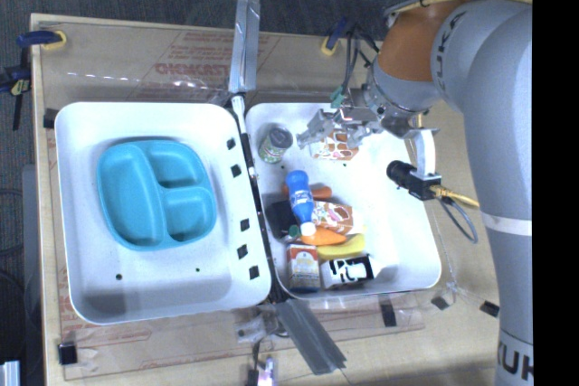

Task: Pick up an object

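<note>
The gripper (336, 129) hangs low over the far end of the right bin (412, 240), right above a patterned packet (341, 146). How far apart the jaws stand, I cannot tell. Nearby lie a can (275, 142) and a blue bottle (299, 196).

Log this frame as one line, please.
phase: reaching | tool: over right bin, far end, above patterned packet | blue bottle: in pile | left bin: blue tray
</note>
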